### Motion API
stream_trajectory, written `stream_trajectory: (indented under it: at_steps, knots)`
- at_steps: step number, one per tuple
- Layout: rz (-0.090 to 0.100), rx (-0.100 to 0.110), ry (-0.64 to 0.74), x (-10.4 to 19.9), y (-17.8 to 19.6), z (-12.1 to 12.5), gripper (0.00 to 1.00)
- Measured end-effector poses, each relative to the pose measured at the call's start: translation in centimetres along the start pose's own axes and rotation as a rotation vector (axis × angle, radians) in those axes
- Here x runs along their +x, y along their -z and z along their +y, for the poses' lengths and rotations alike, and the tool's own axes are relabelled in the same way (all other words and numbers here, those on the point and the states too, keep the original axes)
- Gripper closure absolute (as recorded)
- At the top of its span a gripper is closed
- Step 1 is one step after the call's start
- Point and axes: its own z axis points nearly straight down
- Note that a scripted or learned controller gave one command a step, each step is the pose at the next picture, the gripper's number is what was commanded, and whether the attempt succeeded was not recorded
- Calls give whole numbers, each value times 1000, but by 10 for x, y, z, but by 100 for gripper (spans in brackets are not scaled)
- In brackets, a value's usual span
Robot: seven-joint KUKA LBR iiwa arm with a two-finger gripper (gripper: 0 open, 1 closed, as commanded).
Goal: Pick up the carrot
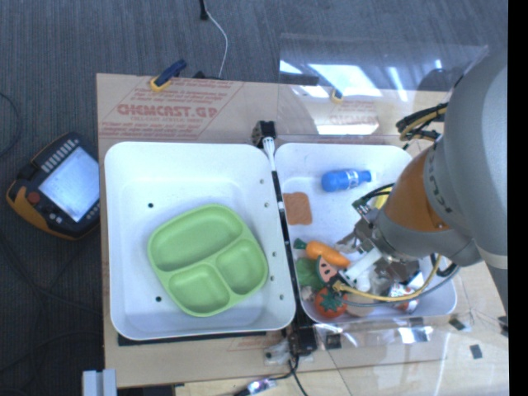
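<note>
Grey arm (pixel 487 163) with its orange band fills the right of the frame, and its hand (pixel 367 258) hangs low in the right bin (pixel 363 151) — whether it is open or closed I cannot tell. Just left of it lies the carrot (pixel 323 253), beside a red toy (pixel 330 302). Above sit a brown patch (pixel 299 208) and a blue bottle (pixel 345 179). At centre left, the left bin (pixel 132 172) holds a green divided plate (pixel 208 259).

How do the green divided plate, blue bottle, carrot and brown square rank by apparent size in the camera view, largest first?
1. Green divided plate
2. Blue bottle
3. Carrot and brown square: too alike to rank; the carrot is partly hidden.
</note>
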Motion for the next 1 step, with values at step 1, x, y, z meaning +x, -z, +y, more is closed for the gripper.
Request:
stream_trajectory:
  at_steps: [1]
  knots:
    - [-2,-10,-275,3,0,-5,0]
